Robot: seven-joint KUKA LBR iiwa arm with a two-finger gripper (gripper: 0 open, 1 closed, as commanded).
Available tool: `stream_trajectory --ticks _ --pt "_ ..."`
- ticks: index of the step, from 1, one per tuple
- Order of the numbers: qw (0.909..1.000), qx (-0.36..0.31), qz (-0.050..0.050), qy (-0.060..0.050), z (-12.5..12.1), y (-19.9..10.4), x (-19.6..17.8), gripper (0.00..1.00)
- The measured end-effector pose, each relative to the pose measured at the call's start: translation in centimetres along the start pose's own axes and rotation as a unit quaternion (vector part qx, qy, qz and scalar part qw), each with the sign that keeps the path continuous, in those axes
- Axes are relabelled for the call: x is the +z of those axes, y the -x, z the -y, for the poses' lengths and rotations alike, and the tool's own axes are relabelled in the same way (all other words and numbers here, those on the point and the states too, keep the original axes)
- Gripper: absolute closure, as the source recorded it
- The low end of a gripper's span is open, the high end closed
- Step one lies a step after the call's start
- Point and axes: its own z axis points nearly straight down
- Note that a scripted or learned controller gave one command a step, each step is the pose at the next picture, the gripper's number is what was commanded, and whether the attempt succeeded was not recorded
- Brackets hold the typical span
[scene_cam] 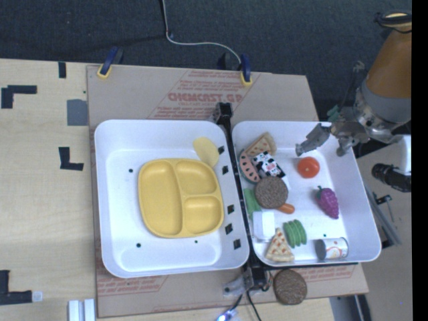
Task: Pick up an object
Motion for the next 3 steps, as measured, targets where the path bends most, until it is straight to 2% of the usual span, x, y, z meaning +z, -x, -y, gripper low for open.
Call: stream_trajectory --ticks 1,2,3 --pt "1.0000 0.001 0.001 0.001 2.2 -4.3 16.6 0.00" --pt "1.0000 0.001 -0.002 0.000 2.1 -4.5 15.8 1.00" --pt "0.9998 0.004 0.002 0.018 6.3 -4.7 16.7 1.00"
